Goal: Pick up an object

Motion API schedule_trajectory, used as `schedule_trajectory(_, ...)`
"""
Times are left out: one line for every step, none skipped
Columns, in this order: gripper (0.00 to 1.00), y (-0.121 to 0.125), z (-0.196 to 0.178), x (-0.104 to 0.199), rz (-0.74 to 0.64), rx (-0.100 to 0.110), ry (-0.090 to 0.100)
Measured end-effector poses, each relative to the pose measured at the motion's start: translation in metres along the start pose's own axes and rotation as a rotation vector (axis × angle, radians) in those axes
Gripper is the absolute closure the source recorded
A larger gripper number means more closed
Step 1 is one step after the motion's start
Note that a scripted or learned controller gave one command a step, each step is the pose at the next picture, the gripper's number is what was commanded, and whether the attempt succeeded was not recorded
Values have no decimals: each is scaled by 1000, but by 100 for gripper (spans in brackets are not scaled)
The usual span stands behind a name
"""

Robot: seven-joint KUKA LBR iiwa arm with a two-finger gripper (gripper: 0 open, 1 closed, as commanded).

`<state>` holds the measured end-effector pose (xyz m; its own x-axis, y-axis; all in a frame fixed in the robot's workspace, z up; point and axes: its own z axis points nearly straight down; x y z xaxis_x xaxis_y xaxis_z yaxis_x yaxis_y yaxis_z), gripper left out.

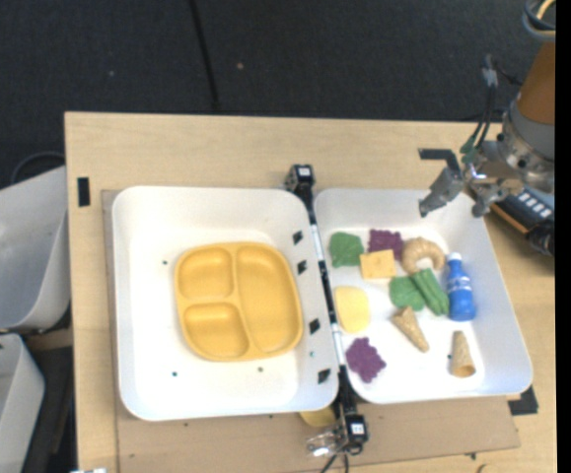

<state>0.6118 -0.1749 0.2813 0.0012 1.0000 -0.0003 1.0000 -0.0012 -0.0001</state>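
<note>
Right bin (482, 358) is carrying the pickable items, all lying loose on its floor. Far row, left to right: green block (345, 249), purple grape bunch (385, 240), tan croissant (422, 252). Yellow cheese cube (377, 264) is sitting just in front of the grapes, touching the green block's right side. A green vegetable (419, 292) is lying in the middle, its right end against the blue bottle (460, 288), which is lying with its white cap pointing to the far side. Yellow lemon (353, 308) is resting near the bin's left wall; a second purple bunch (366, 359) is lying in front of it. Two cones: one (412, 329) just in front of the green vegetable, the other (461, 354) further right, near the front.

Gripper (441, 197) is hanging over the far right corner of this bin, above the croissant and apart from every item. Cannot tell whether it is apart or together; nothing is visible in it.

Left bin (147, 382) is holding a yellow divided plate (238, 300) with three compartments, sitting centred. Both bins are sitting side by side on the wooden worktop (196, 151), joined along a black-clipped seam.
</note>
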Motion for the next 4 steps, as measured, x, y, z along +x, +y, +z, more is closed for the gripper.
schedule_trajectory(0,-69,5,64,-6,4,2)
schedule_trajectory(0,-112,29,123,-6,5,3)
schedule_trajectory(0,-121,-20,148,-6,-4,0)
schedule_trajectory(100,-120,-27,146,-6,1,-1)
